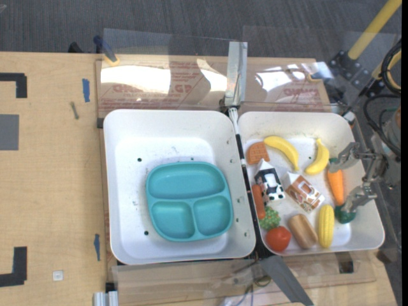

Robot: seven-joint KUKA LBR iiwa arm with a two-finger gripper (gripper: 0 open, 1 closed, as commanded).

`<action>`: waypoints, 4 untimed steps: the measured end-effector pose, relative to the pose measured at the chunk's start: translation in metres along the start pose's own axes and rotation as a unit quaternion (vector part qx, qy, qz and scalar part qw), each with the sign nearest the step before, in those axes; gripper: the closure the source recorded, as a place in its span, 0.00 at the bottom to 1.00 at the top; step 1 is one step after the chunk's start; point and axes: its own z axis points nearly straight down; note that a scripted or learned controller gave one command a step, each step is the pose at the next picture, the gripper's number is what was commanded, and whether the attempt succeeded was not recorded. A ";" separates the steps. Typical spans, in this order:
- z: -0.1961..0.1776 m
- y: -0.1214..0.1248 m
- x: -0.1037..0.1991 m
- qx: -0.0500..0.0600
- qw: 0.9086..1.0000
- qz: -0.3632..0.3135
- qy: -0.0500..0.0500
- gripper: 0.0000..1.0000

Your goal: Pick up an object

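Hovering over the right bin's (368,234) right edge, the end effector (358,174) shows fingers spread apart, nothing between them. Just left lies an orange carrot (336,185) with green top, pointing far-near. Around it: two bananas (283,150), corn cob (326,225), bread roll (301,230), tomato (278,238). Left bin (127,139) carries a teal divided plate (189,199).

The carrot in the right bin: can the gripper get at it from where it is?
Probably yes. The carrot lies uncovered near the bin's right side, with the gripper just beside it. A banana and corn lie close.
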 end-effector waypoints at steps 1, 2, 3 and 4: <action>0.130 -0.030 -0.007 0.002 1.000 0.004 -0.007 0.00; 0.151 0.006 -0.014 0.001 0.999 0.038 -0.003 0.00; 0.151 0.043 -0.110 -0.001 0.985 0.171 -0.005 0.00; 0.151 0.067 -0.121 0.004 0.982 0.189 -0.003 0.00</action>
